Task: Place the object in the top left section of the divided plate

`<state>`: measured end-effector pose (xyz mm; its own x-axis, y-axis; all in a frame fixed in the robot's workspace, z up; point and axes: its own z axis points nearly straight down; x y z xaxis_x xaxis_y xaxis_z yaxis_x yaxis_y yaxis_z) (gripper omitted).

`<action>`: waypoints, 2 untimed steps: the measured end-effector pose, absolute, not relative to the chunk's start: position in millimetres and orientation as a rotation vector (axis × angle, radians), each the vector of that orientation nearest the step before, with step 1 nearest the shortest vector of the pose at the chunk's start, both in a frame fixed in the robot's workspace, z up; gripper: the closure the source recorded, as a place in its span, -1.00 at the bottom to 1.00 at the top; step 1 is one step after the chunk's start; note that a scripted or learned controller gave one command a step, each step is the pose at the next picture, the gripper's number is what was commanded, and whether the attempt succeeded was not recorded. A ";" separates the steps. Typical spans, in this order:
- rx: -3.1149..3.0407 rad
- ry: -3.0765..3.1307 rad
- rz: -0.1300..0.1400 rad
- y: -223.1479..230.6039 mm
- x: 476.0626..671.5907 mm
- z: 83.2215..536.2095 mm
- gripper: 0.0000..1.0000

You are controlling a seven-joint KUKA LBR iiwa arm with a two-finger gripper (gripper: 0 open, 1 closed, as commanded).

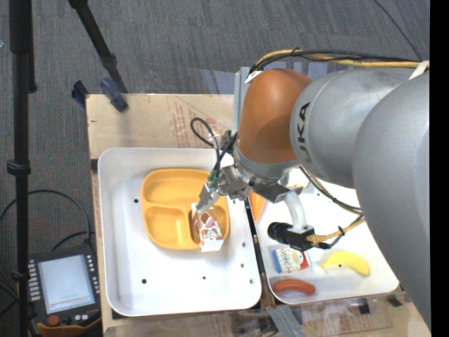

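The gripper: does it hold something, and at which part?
It cannot be told for certain. The gripper stands at the top of the small brown and white carton, which lies in the yellow divided plate; a grasp is not visible.

Carton on the divided plate

A small brown-and-white carton [208,231] stands tilted on the lower right part of the yellow divided plate [168,209], overhanging its rim; the plate lies in the left bin.
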<state>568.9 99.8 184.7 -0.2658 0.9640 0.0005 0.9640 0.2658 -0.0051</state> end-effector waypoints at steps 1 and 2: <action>-1.901 -2.497 0.006 99.8 568.9 184.7 -1.00; -1.881 -2.513 0.005 29.8 598.8 184.9 -1.00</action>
